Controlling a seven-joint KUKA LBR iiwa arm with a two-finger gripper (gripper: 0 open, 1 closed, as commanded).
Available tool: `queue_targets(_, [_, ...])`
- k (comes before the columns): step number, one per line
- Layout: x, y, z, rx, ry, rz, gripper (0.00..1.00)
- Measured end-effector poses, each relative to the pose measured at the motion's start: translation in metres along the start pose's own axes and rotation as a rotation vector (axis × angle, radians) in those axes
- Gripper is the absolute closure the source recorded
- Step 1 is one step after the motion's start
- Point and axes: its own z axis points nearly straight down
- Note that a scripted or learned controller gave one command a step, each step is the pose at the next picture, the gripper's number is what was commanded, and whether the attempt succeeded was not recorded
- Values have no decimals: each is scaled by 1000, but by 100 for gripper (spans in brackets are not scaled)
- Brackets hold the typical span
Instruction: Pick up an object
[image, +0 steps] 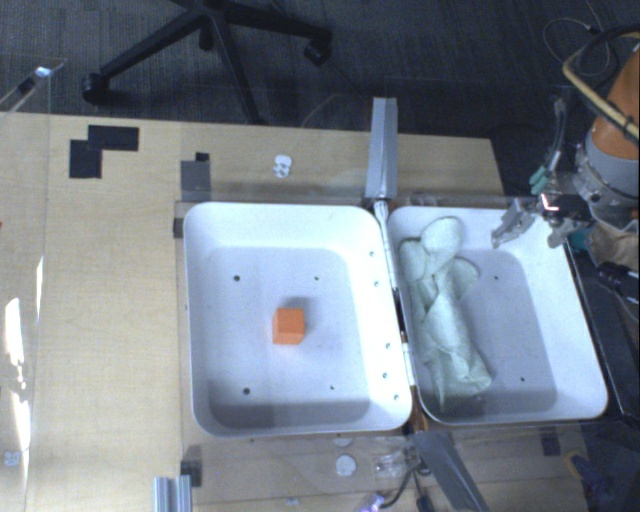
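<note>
Camera view puts the cube (289, 326) mid left bin (200, 300): small, stiff, likely light, best pinched across flat sides. Soft cloth (445, 320) sprawls in the right bin (560, 400). Gripper (530, 222) hangs at its back right corner, fingers apart, empty.

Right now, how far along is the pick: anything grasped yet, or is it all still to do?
Nothing looks done yet. The orange cube sits on the floor of the left bin, and the crumpled white cloth lies in the right bin. The gripper is at the right bin's upper right corner, open, nothing between its fingers. Left: descend on an object, close, lift.
</note>
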Motion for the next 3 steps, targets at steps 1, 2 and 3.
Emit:
queue_targets(1, [-11,57,169,0,0,-83,0])
queue_targets(2, [-10,59,160,-3,0,-85,100])
queue_targets(3, [29,59,58,-6,-1,-184,100])
